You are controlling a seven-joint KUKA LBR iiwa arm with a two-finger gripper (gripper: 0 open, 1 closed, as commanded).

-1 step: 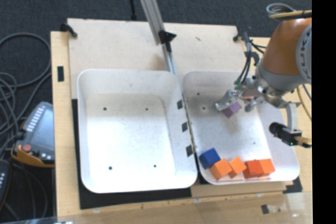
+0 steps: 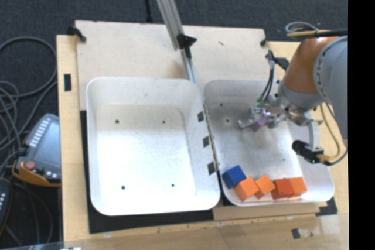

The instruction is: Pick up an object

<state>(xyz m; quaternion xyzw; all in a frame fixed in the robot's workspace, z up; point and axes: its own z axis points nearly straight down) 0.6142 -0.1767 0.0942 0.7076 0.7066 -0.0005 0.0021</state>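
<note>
A single fixed camera sits above the bench (image 2: 70,126) and looks down at a slant, far enough off to take in both white bins (image 2: 146,143) and some dark floor beyond. The arm (image 2: 310,73) enters from the right, its gripper (image 2: 258,120) over the right-hand bin, left of the wrist.

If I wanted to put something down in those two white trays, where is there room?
The left tray has a bare floor from wall to wall. In the right tray, there is bare floor along its left wall, above the blue block. Its near edge is crowded with orange blocks, and the gripper hangs over the middle.
</note>
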